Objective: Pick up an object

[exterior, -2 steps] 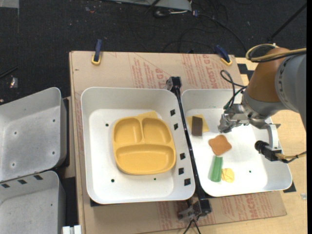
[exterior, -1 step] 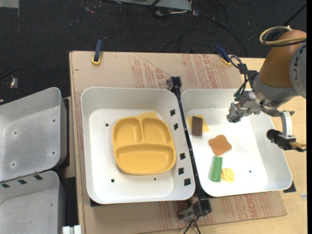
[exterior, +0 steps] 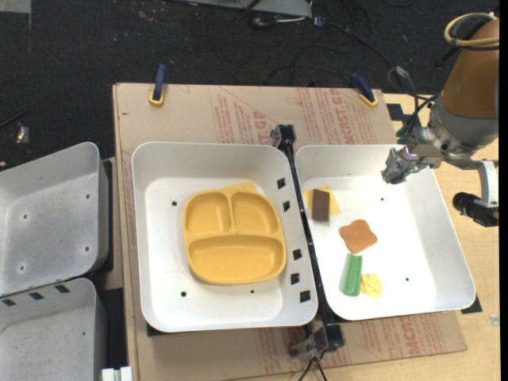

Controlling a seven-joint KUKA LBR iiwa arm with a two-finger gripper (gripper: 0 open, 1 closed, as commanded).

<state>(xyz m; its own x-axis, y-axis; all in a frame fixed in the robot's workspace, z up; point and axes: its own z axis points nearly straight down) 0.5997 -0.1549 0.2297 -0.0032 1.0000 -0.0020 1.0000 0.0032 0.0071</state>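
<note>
- The loose objects lie in the right bin (exterior: 444,236), grouped toward its left half: a dark brown block (exterior: 320,205) on a pale yellow slice (exterior: 332,205) near the divider, a tan, toast-like piece (exterior: 358,236) below and right of them, a green stick (exterior: 352,274) lower still, and a small yellow piece (exterior: 371,285) touching the stick's right side.
- The pincer (exterior: 395,171) sits over the upper right part of that bin, near its far rim, well apart from all of these objects and with nothing between its tips.
- How wide the pincer stands I cannot tell; it is small and dark against the bin.
- The arm (exterior: 468,94) enters from the right, its orange band above the grey wrist.
- The left bin (exterior: 151,213) holds a yellow divided tray (exterior: 235,238) with three compartments; a pale yellow sheet corner (exterior: 248,187) peeks out at its upper edge.
- Both bins rest on a cardboard sheet (exterior: 206,109) on the table, held by blue-and-yellow clamps (exterior: 158,86) at the far edge.
</note>
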